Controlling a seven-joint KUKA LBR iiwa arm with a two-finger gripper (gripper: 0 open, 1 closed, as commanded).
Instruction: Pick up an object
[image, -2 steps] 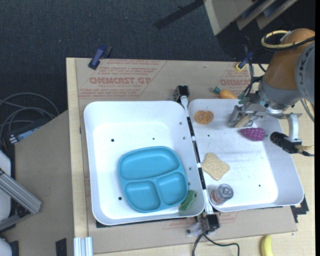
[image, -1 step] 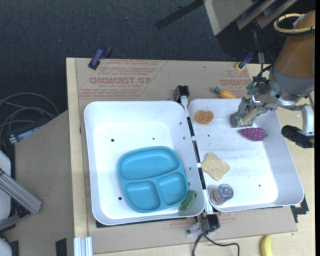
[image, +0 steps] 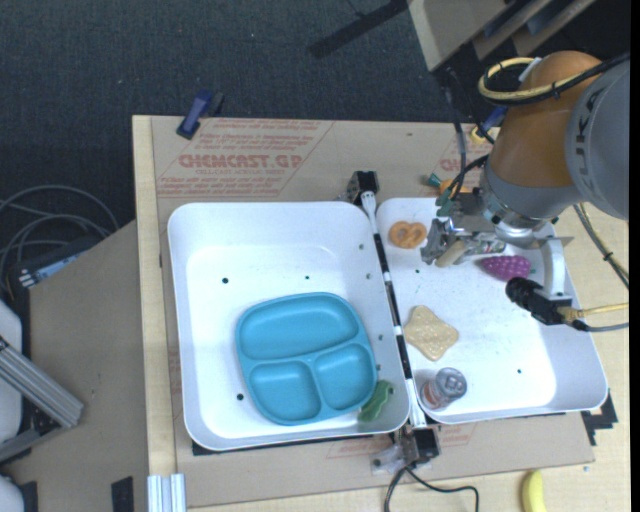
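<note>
Left bin (image: 200, 250): shallow, white; holds a blue divided tray (image: 300, 355) with three compartments, lying toward the near side; a small green object (image: 377, 402) rests just beside the tray's near right corner, against the bin wall.

Right bin (image: 570, 375): shallow, white; holds an orange pretzel-like piece (image: 406, 235) at the far left corner; a purple grape cluster (image: 505, 266) toward the far side; a tan slice of bread (image: 431, 331) near the middle left; a small round silver can (image: 446, 384) at the near left corner.

Gripper (image: 447, 245): low over the far part of the right bin, between the pretzel-like piece and the grape cluster; whether it is apart or together cannot be told.

Surface (image: 250, 160): brown board with red lettering; a blue clip (image: 198, 113) at its far left corner; a yellow item (image: 533, 492) at the near right edge.
</note>
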